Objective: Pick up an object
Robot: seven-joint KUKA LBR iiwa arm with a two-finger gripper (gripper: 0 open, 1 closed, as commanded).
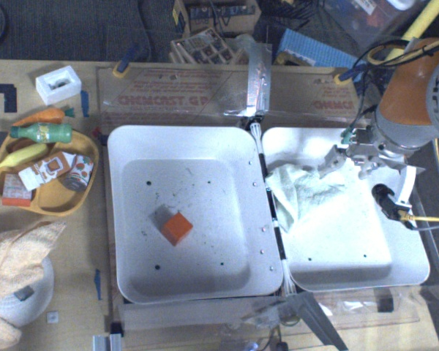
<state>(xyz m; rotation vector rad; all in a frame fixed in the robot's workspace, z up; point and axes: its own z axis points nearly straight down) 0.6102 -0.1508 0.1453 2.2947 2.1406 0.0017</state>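
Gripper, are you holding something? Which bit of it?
Cannot be told. The gripper is at the cloth in the right bin, but no cloth shows between its fingers. The orange block lies untouched.

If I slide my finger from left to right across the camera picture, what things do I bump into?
Yellow bowl of toy food → orange block in the left bin → pale cloth in the right bin → end effector.

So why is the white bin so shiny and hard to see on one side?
Camera view: bright light washes out the right bin, so the pale cloth almost blends in; the left bin is dimmer, the orange block sharp with a small shadow; the arm looks a little blurry.
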